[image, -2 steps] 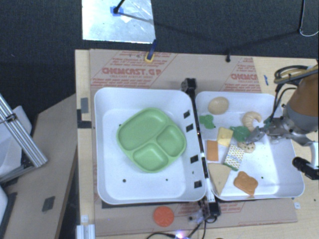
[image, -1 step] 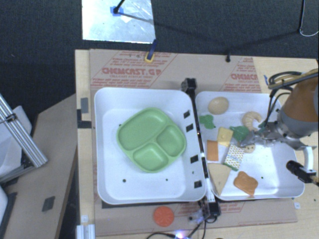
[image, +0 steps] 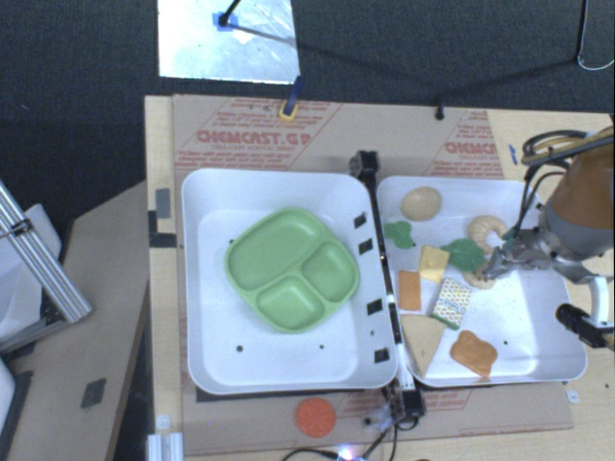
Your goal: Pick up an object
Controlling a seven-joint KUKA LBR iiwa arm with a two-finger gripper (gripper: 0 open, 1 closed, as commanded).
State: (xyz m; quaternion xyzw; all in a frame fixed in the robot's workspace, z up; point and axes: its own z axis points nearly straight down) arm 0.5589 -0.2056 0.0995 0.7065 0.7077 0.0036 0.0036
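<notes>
The right bin [image: 538,349] holds several toy foods: a beige bun [image: 420,203], a small green leaf [image: 399,233], a yellow cheese piece [image: 432,260], an orange block [image: 409,290], a patterned cracker [image: 452,301], a tan wedge [image: 423,334] and a brown toast piece [image: 473,353]. A beige ring [image: 485,227] and a larger green leaf [image: 465,253] lie near the bin's middle. My gripper [image: 494,263] is low in this bin, just right of the larger leaf and below the ring. The arm covers what lies under its tip.
The left bin [image: 207,257] holds a green divided plate [image: 293,269]. An orange disc [image: 315,416] lies on the bench in front of the bins. A shiny foil sheet [image: 228,27] lies beyond the bench. A metal frame [image: 38,267] stands at far left.
</notes>
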